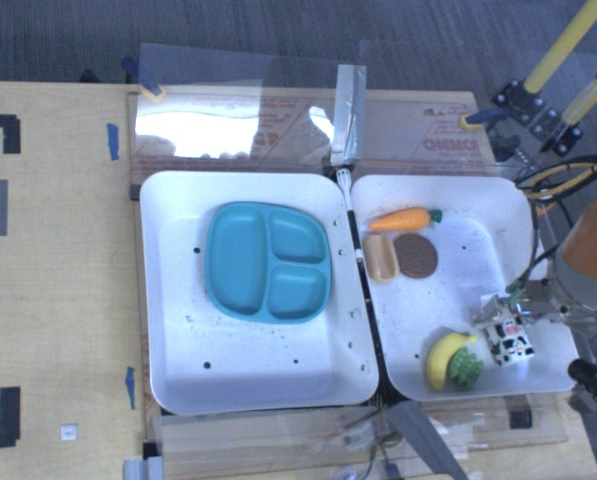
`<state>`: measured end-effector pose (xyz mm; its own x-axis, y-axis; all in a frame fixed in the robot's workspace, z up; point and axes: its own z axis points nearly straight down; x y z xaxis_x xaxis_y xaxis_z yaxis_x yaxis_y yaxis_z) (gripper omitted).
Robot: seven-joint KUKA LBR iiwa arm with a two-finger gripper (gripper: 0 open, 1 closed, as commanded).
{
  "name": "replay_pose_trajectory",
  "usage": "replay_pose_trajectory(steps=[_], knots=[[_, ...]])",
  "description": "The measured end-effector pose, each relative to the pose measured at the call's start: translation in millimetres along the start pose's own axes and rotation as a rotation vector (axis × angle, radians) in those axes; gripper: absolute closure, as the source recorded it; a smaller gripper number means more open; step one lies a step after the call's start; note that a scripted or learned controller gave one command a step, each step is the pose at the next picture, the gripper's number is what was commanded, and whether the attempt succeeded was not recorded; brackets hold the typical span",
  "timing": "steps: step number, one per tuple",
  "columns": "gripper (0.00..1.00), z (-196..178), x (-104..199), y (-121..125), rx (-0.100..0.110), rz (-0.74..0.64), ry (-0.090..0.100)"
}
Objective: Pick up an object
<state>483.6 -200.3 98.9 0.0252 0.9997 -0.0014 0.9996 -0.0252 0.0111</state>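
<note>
The right bin [448,193] holds an orange carrot [402,220] at its back, with a tan bread piece [381,258] and a brown round cookie [415,256] just below it. A yellow banana [439,358] and a green broccoli [465,368] lie together near the front. My gripper [505,330] hangs low over the right side of this bin, just right of the broccoli and apart from it. A small black-and-white patterned part shows at its tip. I cannot see how the gripper stands.
The left bin [168,278] carries a blue divided plate [269,261]. A clear plastic sheet and a metal bar [347,113] stand behind the bins. Yellow struts [568,33] and cables sit at the back right. The arm's orange band [588,248] is at the right edge.
</note>
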Motion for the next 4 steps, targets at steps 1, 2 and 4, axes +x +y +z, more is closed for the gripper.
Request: replay_pose_trajectory(steps=[1, 2, 4], knots=[[1.0, -28.5, 15.7, -3.6, 0.009, 0.206, 0.0], [1.0, -98.7, 64.7, 69.1, 0.007, 0.377, 0.0], [1.0, -138.0, 131.7, 71.7, 0.02, 0.345, 0.0]])
